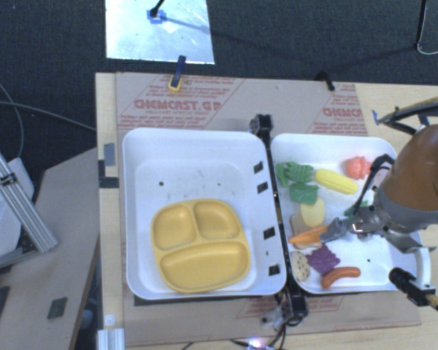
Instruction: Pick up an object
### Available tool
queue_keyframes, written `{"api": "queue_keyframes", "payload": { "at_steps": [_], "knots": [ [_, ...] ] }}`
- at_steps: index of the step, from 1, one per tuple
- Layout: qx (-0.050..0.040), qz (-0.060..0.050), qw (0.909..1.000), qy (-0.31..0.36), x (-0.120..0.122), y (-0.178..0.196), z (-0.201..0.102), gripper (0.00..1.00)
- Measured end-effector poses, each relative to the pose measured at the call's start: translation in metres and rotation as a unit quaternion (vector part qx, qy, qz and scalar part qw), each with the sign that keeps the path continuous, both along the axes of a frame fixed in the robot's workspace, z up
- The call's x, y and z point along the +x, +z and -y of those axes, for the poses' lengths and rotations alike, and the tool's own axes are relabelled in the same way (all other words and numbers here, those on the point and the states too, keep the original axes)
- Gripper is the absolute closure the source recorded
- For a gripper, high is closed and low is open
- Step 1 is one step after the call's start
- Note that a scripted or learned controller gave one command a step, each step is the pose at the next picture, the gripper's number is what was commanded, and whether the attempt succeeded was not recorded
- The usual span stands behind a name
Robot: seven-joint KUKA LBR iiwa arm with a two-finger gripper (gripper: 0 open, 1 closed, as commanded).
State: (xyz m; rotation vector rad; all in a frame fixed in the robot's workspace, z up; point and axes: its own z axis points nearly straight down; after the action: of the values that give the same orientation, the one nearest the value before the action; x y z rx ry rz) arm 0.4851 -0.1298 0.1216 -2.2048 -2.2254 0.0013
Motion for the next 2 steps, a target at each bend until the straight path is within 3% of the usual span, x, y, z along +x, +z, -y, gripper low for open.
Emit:
{"api": "queue_keyframes", "payload": {
  "at_steps": [1, 2],
  "knots": [
    [-0.003, 0.005, 1.0, -0.002, 0.002, -0.038, -0.044, 0.0],
    [-0.0032, 0.007, 1.0, -0.006, 0.003, -0.034, 0.025, 0.0]
  ]
}}
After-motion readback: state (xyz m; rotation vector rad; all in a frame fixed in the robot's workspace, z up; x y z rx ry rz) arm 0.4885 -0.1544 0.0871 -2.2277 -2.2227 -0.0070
